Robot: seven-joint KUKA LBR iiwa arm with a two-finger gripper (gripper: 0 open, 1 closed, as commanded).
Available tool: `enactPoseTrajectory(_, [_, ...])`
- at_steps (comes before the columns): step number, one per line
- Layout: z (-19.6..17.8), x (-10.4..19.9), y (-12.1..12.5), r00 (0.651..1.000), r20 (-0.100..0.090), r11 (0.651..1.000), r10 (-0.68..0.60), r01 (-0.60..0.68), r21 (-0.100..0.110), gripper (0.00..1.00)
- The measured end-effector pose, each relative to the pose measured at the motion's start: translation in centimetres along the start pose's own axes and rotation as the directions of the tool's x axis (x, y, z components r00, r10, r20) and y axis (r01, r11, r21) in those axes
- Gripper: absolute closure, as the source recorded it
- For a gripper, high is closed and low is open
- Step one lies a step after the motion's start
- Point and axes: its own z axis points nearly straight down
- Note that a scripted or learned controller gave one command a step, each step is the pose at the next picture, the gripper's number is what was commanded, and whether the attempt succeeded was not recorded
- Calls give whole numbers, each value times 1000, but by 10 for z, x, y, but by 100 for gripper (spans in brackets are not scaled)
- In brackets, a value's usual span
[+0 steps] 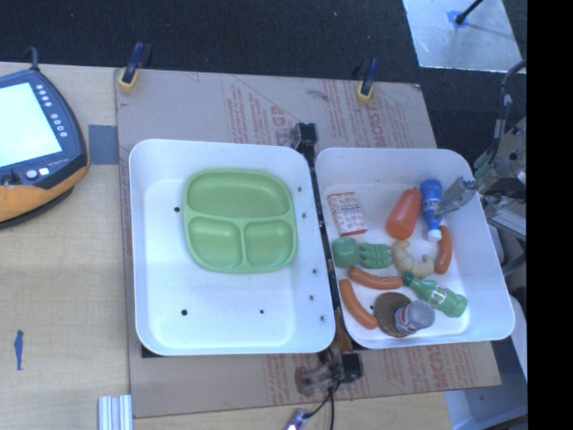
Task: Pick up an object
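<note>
The right white bin holds several small items. Among them are a blue bottle, an orange bottle, a red-printed packet, a green toy and a beige piece. It also holds three sausages, a green bottle and a grey can lying on a brown disc. My gripper reaches in over the bin's right rim, just right of the blue bottle. Nothing shows held in it.
The left white bin carries a green divided plate. A tablet-like controller lies at the bench's far left. Clamps pin the cardboard sheet at the back. Part of the arm sits at the right edge.
</note>
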Motion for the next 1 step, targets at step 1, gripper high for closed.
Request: enactPoseTrajectory(1, [138, 23, 51, 1000, 1, 1000, -2, 2, 2, 0])
